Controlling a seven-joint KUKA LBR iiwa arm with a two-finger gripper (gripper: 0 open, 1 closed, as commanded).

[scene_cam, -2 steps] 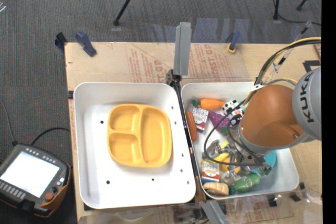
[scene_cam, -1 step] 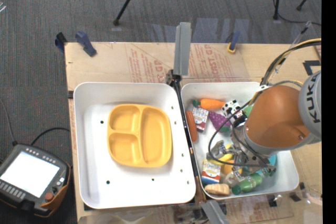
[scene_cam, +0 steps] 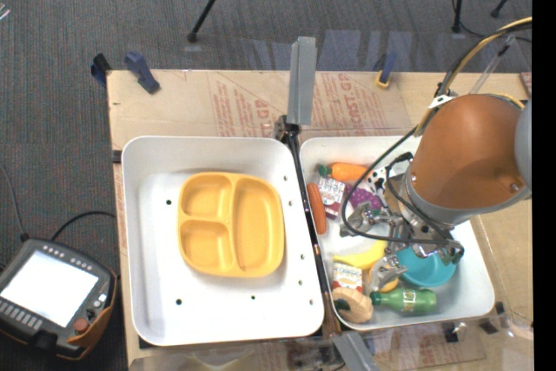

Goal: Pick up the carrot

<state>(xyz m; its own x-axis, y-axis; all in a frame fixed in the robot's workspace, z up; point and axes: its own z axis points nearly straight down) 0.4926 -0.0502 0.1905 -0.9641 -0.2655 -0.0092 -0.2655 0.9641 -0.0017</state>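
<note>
A yellow plate [scene_cam: 232,223] with three parts sits in the left white bin [scene_cam: 143,274]. In the right white bin [scene_cam: 476,291] lie a banana [scene_cam: 360,255], a green bottle [scene_cam: 405,301], a blue bowl [scene_cam: 429,271] and a small red box [scene_cam: 331,190]. Both bins rest on a brown tabletop [scene_cam: 208,104]. A screen gadget [scene_cam: 52,291] lies on the floor.

Tool [scene_cam: 401,261] fingers, blue bowl [scene_cam: 432,272] and much of the right bin [scene_cam: 479,289] behind the arm's orange band [scene_cam: 469,154].
</note>
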